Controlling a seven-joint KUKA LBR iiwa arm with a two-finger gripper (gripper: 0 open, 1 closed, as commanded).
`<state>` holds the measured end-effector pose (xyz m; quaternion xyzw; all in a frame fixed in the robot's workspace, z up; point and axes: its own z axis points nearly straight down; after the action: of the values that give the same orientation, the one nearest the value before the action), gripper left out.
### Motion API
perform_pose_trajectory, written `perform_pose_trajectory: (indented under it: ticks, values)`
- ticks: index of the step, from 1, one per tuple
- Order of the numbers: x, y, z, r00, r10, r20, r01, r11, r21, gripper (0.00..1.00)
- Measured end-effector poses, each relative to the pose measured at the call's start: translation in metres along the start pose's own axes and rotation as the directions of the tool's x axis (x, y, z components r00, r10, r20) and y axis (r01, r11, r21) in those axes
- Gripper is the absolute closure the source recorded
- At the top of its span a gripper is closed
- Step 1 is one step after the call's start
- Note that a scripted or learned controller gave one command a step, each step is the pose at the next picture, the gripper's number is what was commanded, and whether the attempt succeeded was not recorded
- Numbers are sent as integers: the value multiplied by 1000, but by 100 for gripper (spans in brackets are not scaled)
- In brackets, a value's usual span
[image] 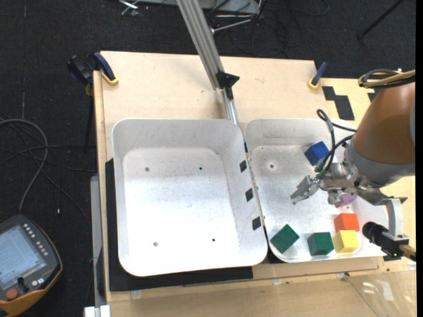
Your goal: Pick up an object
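Two shallow white bins sit side by side on a pale wooden bench [178,84], their plastic floors speckled with fine dark marks and their corners rounded. The left bin [125,177] has four small dark holes in its floor. The right bin [277,134] holds six small objects: a blue block [316,152] near its middle, two green blocks, one orange, one yellow, and a small purple piece.

The grey arm [390,134], with its broad orange band, reaches in from the right, and its gripper [303,191] hangs low over the right bin's floor. The metal fingers stand slightly apart with nothing seen between them. The blue block lies just behind the gripper, apart from it. The purple piece [345,197] shows just beside the wrist, partly hidden.

Along the bin's near rim, the dark green block [285,238] sits tilted at the left corner. The second green block [320,243] is close to the yellow block [346,242], and the orange block [346,222] sits right behind the yellow one.

Two yellow-tipped clamps [106,71] [316,76] grip the bench's far edge. A slanted metal pole [201,35] rises from between the bins, and a handheld control pad [23,259] lies on the dark floor at left.
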<state>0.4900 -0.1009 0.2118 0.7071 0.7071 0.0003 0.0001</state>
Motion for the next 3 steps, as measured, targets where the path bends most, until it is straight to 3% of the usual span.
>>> perform_pose_trajectory:
  ticks: [1, 2, 3]
  values:
    - [-44, 66, 61, 1000, 1, 3, -1, 1000, -1, 0]
    - [-115, 80, 109, 1000, -3, 1, 3, 1000, -1, 0]
    - [-121, 177, 116, 1000, -5, 3, 5, 1000, -7, 0]
